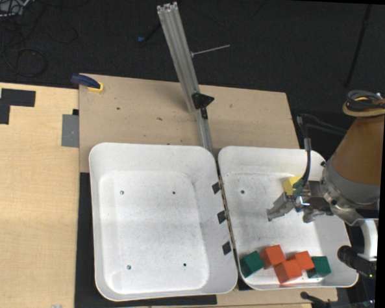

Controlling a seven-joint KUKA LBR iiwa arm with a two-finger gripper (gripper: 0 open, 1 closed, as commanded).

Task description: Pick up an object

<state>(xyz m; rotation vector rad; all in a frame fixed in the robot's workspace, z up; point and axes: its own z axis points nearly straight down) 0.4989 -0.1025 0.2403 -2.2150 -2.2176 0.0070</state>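
My gripper (289,213) hangs over the middle of the right bin (257,167), reaching in from the right. Its two grey fingers are spread apart, open, with bare bin floor showing between them. A small yellow block (290,186) lies just behind the fingers, partly hidden by the wrist; I cannot tell whether it touches them. Along the bin's near edge sits a cluster of blocks: a green one (253,262), an orange one (274,254), a larger orange one (292,267) and another green one (319,265), all apart from the gripper.
The left bin (108,158) sits beside the right one, with black clips (220,215) along the shared rim. A slanted aluminium rail (182,58) rises behind the bins. The arm's grey and orange body (361,154) covers the right bin's right edge.
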